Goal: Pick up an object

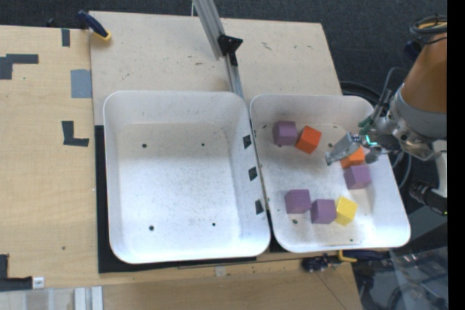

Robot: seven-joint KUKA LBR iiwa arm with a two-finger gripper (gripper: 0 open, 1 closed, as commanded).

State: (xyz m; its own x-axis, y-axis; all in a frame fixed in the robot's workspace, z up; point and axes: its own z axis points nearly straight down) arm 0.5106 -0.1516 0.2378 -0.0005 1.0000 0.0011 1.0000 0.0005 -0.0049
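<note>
Over the right bin [330, 243] the pincer [347, 151] is down low, angled in from the right, and an orange block [356, 153] sits right at its fingertips; whether the fingers have closed on it, I cannot tell. Just below lies a purple cube [357, 176]. Farther left, another orange block [309, 139] touches a purple cube [285, 133]. Along the near side, two purple cubes [297, 200] and a yellow one [346, 210] huddle together. Beside it sits the left bin [116, 178].
</note>
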